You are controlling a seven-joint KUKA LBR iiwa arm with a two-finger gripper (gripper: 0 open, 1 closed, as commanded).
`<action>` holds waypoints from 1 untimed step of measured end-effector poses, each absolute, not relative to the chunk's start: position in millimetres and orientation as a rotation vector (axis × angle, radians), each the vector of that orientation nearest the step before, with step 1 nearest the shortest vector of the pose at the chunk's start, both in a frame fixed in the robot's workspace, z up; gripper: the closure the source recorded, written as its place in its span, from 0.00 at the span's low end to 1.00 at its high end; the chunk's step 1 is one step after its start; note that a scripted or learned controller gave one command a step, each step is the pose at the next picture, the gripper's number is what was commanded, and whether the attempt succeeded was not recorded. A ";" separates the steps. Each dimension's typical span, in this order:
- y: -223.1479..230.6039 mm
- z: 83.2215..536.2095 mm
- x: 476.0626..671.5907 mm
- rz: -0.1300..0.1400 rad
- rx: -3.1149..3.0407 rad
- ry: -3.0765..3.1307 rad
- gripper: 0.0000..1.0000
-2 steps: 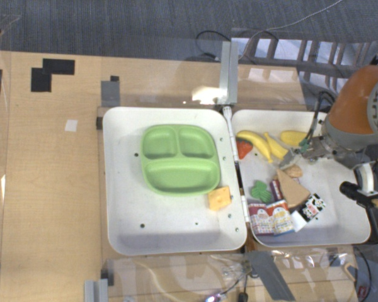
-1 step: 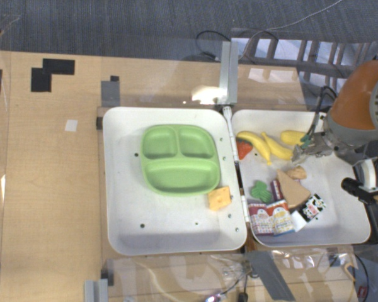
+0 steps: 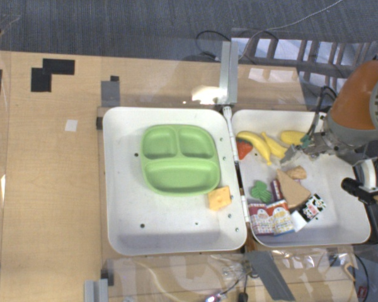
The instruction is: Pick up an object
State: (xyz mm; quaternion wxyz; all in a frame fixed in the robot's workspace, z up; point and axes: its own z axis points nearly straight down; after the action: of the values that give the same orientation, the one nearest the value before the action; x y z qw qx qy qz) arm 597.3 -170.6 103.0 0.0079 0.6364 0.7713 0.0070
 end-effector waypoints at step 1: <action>-205.1 89.4 594.6 0.010 2.025 2.389 0.00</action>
State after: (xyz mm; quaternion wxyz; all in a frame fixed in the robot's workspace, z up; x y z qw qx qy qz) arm 594.6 -205.1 89.4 0.0052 0.6466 0.7628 0.0033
